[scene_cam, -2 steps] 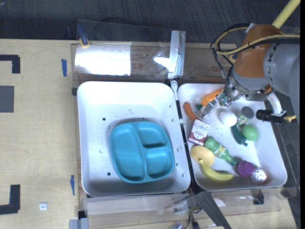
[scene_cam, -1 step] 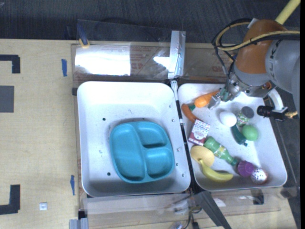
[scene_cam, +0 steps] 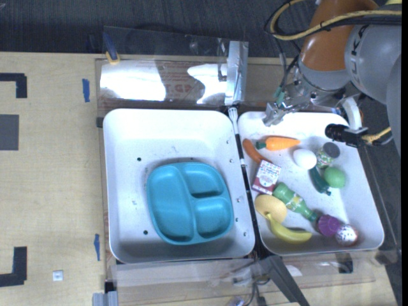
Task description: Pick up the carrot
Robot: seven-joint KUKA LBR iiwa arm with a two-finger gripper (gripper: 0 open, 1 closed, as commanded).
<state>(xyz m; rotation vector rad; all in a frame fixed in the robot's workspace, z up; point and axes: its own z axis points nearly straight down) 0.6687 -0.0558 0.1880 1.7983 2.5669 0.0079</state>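
A: Okay, where is the carrot [scene_cam: 281,143]?

B: Right bin [scene_cam: 373,225], toward its 11 o'clock corner. It lies roughly level, green top end pointing to 9 o'clock, orange body running toward 3. A second, darker orange piece [scene_cam: 251,150] sits just beside it at 7 o'clock, near the bin's left wall.

A: Gripper?

B: The gripper [scene_cam: 278,110] hangs at the carrot's 12 o'clock, near the bin's back rim, apart from the carrot. Nothing between the tips. Spread or pressed together, I cannot tell; too small and cluttered with cables.

A: Neighbours?

B: White egg [scene_cam: 305,159] at the carrot's 4 o'clock, close. Pink carton [scene_cam: 267,176] at 6 o'clock. Banana [scene_cam: 287,231] well apart. The blue divided plate [scene_cam: 190,201] is in the left bin, irrelevant.

A: Handling?

B: Looks like a toy, so probably light, stiff, smooth plastic, a bit slippery. It tapers, so a pinch near the thin end could squirt out. I'd take it across the thick middle, jaws closing along the 12-to-6 line, where there is free bin floor on both sides.

A: Risk?

B: Nudging the egg, or rolling the carrot.
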